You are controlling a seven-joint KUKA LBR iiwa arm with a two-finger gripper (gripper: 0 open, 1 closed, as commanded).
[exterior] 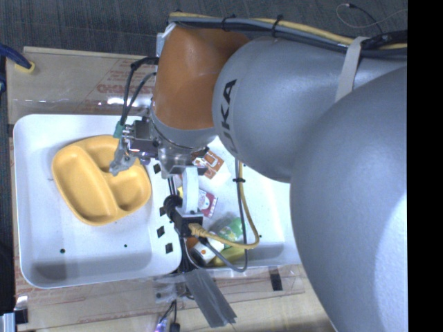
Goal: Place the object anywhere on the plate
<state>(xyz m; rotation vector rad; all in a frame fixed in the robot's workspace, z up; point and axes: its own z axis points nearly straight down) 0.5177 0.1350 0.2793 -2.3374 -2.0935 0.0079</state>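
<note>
I see the plate, a yellow two-compartment dish, lying in the left bin towards its upper half; its right edge sits just beside the wall shared with the right bin; the objects I can make out lie in that right bin, partly hidden under the arm: a small red-and-white packet, an orange-and-white packet above it, and a green and yellow item with something dark beside it near the bin's lower wall; which of these is the object I cannot tell; the pincer hangs over the plate's right rim, above the ridge between its two compartments; I cannot tell how it stands, and I see nothing in it; the grey arm with its orange band covers most of the right bin; both bins rest on the counter, a brownish board with red print at its upper edge.
</note>
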